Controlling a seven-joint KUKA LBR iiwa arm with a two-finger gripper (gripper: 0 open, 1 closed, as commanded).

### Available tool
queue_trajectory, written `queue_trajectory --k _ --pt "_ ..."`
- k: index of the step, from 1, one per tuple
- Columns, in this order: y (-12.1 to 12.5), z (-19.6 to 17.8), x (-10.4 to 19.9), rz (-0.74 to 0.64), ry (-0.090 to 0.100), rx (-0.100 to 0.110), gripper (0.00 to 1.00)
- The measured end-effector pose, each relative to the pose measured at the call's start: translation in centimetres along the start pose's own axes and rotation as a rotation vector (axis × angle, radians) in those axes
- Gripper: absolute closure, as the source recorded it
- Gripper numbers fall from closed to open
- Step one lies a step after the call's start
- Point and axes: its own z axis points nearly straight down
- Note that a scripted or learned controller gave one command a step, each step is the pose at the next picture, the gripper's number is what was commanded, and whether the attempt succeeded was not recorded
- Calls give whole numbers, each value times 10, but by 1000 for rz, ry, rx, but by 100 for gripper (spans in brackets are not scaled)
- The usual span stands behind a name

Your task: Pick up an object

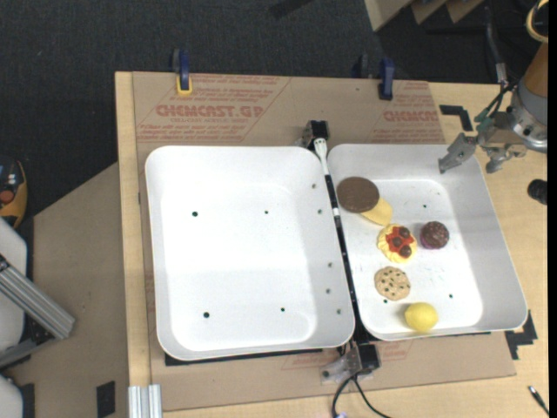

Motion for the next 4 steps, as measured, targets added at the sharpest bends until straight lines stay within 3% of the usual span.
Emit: queue_trajectory --k 1,2,3,4 --pt "1 -12 0 -1 -2 -4 100" --pt "27 51 70 -4 2 3 100" --pt "27 37 67 -2 -1 -2 100" --pt "4 79 108 -3 4 8 100"
